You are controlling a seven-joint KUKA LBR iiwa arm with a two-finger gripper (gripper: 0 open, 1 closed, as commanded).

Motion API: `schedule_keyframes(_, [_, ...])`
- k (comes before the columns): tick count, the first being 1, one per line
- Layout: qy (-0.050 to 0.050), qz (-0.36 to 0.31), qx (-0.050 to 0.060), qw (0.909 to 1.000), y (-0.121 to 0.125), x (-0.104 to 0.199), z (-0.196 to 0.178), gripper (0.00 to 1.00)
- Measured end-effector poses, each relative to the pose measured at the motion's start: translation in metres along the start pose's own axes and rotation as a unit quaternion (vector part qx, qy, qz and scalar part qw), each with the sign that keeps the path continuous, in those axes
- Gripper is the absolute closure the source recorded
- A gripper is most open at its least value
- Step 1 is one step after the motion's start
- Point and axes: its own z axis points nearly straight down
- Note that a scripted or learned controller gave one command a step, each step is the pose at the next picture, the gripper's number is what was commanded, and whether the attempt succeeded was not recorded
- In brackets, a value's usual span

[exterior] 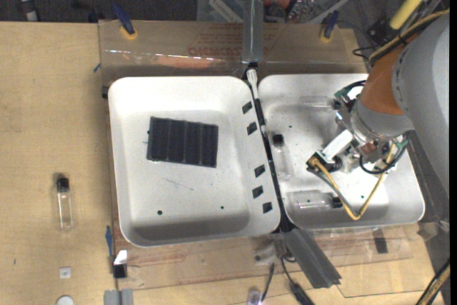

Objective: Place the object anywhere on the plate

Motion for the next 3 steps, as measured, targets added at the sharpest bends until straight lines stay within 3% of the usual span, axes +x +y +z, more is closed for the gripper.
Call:
schedule_keyframes(1, [0.002, 0.1, -0.002, 0.995, 0.072, 0.019, -0.001, 1.0])
schedule_keyframes(2, [0.006, 0.116, 0.008, 0.9932, 0.094, 0.035, -0.001, 1.0])
schedule_keyframes(3, [0.001, 0.077, 0.009, 0.997, 0.101, 0.047, 0.001, 1.0])
